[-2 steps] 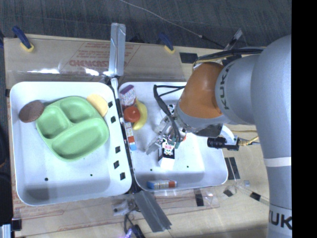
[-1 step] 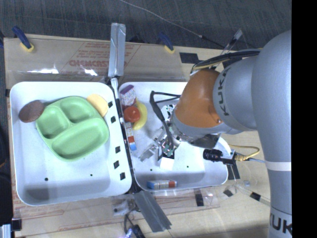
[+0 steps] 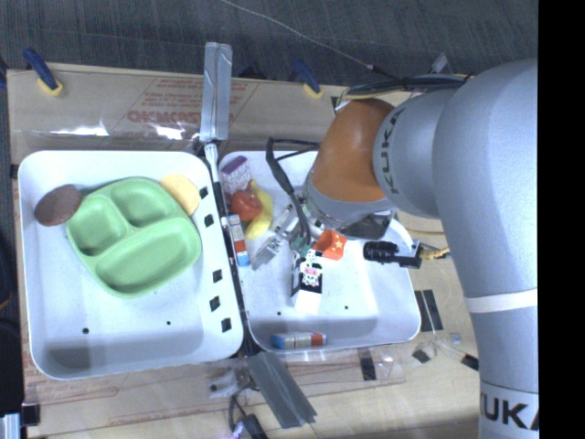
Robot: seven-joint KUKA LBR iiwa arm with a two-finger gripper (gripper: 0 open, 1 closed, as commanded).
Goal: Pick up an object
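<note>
Progress: early to middle of the pick — nothing seen lifted, no object visibly between the fingers; closing and raising judged as left to do.
Gripper: metal two-finger gripper (image 3: 279, 236) low inside the right shallow white bin (image 3: 393, 323), near its left wall; spread of the fingers too small and cluttered to read — cannot tell wide or narrow.
Likely target: pile of small items just beside the gripper — a red and yellow toy cluster (image 3: 249, 207) at the upper left of that bin, touching or nearly touching the tool.
Other candidates: small orange block (image 3: 330, 244) and a black-and-white patterned carton (image 3: 311, 273) right beside the gripper on its right; a slim marker-like tube with orange end (image 3: 298, 340) lying along the bin's near wall, well apart.
Arm pose: grey arm (image 3: 484, 190) in from the right, bent over the right bin, orange band (image 3: 352, 154) above the wrist, tool slanted down and to the left.
Left bin: left shallow white bin (image 3: 55, 337) with a green three-compartment plastic tray (image 3: 137, 231), a brown round piece (image 3: 57, 204) at the tray's left edge, a yellow rounded lump (image 3: 181, 192) at its upper right — all well apart from the gripper.
Risk: crowded pile, so a slip or a double grab seems possible.
</note>
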